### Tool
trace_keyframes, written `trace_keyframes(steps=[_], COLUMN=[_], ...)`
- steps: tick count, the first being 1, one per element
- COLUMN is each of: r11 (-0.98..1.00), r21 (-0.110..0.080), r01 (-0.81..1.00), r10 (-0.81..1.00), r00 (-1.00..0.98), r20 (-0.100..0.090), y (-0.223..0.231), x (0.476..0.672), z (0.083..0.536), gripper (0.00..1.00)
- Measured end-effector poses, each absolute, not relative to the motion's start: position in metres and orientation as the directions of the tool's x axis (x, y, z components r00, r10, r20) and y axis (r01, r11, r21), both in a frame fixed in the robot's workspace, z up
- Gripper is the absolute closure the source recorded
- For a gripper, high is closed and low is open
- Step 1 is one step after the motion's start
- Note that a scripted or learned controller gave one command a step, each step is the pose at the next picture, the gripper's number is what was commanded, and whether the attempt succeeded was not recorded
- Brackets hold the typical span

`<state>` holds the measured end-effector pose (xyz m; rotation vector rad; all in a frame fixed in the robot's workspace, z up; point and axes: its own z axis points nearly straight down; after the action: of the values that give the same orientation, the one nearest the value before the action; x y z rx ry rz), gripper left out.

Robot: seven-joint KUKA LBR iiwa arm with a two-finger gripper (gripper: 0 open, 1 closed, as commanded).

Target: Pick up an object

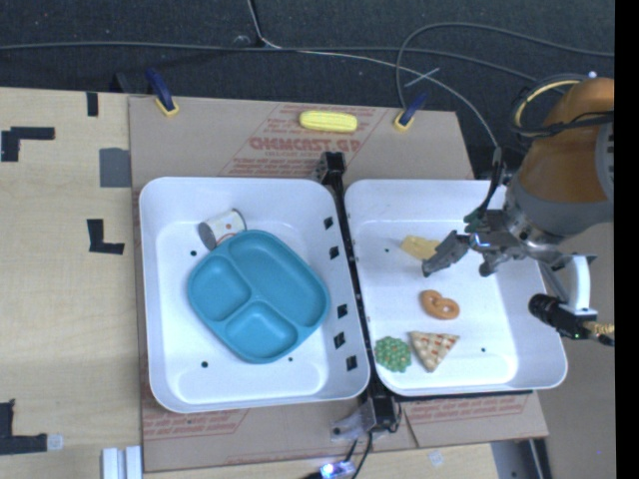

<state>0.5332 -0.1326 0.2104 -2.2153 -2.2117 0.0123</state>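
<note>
**Hand close to the cheese wedge, grasp not assured**

The hand (446, 254) hangs in the right bin (539, 367), just beside the yellow cheese wedge (417, 246) at center right. Whether its fingers are spread, I cannot tell. The wedge lies flat, long axis left-right, possibly pointing left; closing off-center could shove it aside.

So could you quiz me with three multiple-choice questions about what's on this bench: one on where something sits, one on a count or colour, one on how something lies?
1. Where is the blue tray?
A. left bin
B. right bin
C. on the cardboard

2. How many food items lie in the right bin?
A. two
B. four
C. six

3. How does the small cup lie?
A. upright
B. on its side
C. stacked on the tray

Answers:
1 A, it fills the left bin.
2 B: cheese wedge, pretzel, green cluster, triangular slice.
3 B, its opening faces sideways.
</note>
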Motion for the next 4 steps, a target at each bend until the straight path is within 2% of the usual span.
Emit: trace_keyframes(steps=[1, 3, 4], r11=[0.002, 0.002, 0.001], r21=[-0.002, -0.007, 0.000], r01=[1.000, 1.000, 1.000], r10=[1.000, 1.000, 1.000], r00=[-0.002, -0.002, -0.001], r20=[0.000, 0.001, -0.001], y=[-0.132, -0.131, -0.130], x=[0.536, 0.545, 0.546], z=[0.216, 0.100, 0.085], gripper=[0.00, 0.00, 0.00])
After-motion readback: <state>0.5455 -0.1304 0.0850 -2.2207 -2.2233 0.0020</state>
